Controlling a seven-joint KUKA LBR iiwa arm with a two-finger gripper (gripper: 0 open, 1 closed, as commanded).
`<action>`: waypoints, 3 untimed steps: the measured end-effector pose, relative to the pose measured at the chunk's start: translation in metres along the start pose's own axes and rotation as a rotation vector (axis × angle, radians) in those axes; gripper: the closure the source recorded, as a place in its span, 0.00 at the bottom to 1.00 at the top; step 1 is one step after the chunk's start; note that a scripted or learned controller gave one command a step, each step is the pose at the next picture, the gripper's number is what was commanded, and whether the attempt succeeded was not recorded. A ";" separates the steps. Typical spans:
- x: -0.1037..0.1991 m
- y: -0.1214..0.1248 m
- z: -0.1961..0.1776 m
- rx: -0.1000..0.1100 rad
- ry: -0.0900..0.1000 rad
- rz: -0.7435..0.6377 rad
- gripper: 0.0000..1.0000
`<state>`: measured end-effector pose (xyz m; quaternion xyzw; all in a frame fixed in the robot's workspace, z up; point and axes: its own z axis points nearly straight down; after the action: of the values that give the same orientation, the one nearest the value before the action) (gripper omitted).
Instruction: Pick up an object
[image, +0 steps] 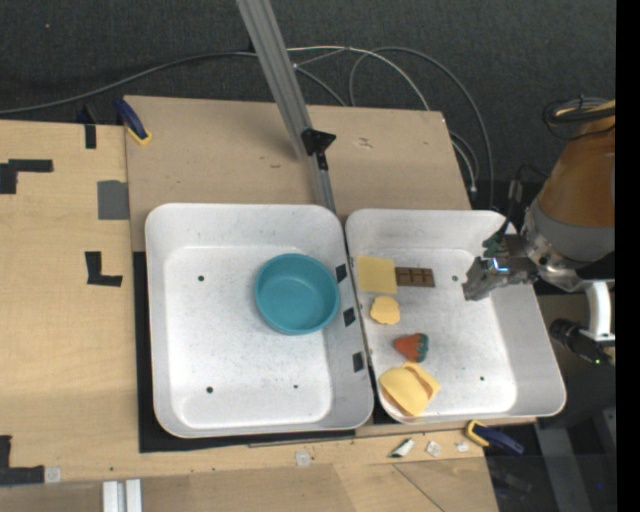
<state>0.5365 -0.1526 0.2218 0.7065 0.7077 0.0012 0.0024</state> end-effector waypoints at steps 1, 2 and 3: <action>0.000 0.003 -0.042 0.001 0.000 0.000 1.00; 0.000 0.004 -0.074 0.003 0.001 0.000 1.00; 0.051 0.025 -0.070 0.006 0.002 -0.004 1.00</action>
<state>0.5612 -0.1013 0.2916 0.7049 0.7093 0.0001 -0.0004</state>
